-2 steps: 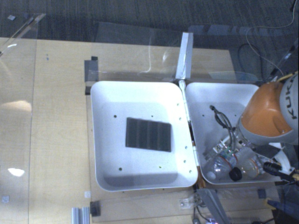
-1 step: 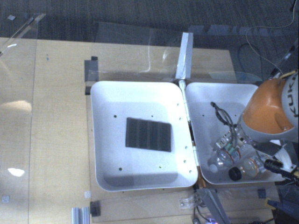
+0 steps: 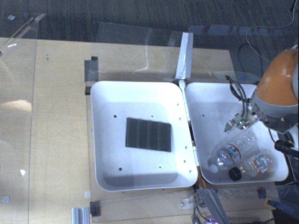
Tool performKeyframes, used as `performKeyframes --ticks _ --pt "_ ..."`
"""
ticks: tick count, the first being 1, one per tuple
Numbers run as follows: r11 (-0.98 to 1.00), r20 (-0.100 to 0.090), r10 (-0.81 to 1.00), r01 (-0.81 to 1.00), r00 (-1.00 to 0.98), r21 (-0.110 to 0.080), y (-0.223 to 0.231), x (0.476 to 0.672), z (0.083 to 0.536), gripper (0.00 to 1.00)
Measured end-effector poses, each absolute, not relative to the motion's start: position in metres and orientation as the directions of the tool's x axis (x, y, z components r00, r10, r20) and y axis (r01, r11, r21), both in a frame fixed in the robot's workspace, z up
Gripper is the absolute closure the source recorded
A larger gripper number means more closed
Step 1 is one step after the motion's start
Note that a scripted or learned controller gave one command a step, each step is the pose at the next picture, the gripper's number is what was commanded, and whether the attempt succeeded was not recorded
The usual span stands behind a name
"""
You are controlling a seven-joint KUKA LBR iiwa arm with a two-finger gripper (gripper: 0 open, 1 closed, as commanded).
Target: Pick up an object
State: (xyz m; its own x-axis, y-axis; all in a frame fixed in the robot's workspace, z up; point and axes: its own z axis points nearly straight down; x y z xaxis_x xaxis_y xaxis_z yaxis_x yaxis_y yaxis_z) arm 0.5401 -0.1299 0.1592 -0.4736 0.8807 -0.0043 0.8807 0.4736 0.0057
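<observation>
In the right bin (image 3: 205,101), two clear plastic bottles lie near the front. One bottle has a blue label and a white cap (image 3: 226,155). The other has a brown label and a black cap (image 3: 256,164). A third clear bottle (image 3: 244,139) seems to lie just behind them, and it is hard to make out. My gripper (image 3: 237,122) hangs over the right bin's middle, just behind these bottles, below the orange band (image 3: 280,78) of the arm. Nothing shows held in it.
A flat, dark, ribbed rectangular pad (image 3: 148,134) lies in the middle of the left bin (image 3: 107,101). A grey bar (image 3: 184,55) stands behind the gap between the bins. Cables run over the right bin's back right corner.
</observation>
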Motion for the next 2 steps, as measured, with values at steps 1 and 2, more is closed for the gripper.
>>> performKeyframes --ticks 1,2 --pt "0.474 -0.004 0.881 0.881 -0.474 0.006 -0.130 0.540 0.159 0.00" --pt "0.631 -0.009 0.776 0.776 -0.631 0.012 -0.155 0.513 0.090 0.00"
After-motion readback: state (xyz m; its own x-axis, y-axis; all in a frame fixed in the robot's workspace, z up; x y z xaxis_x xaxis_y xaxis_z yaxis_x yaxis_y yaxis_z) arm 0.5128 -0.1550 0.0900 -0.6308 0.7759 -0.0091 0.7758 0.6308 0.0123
